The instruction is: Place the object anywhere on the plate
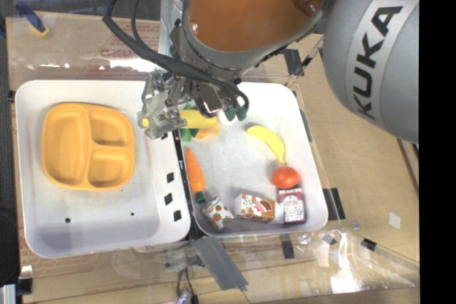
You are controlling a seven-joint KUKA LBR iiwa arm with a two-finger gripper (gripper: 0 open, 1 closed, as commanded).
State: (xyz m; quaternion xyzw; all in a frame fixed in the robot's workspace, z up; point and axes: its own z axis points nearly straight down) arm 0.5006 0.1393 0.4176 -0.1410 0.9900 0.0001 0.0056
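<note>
An orange-yellow divided plate (71, 146) lies in the left bin (92, 228), nothing on it. My gripper (165, 110) hangs over the divider between the bins, at their far end, just right of the plate. Right under and beside it lies a yellow item with green ends (198, 119), perhaps corn, partly hidden by the wrist. I cannot make out whether that item is gripped. The big orange wrist band hides the bins' far edges.
The right bin (306, 153) holds a banana (267, 140), a tomato (285, 176), a carrot (194, 171) along the divider, and three small cartons (255, 208) at the near edge. Black cables loop above the left bin's far edge.
</note>
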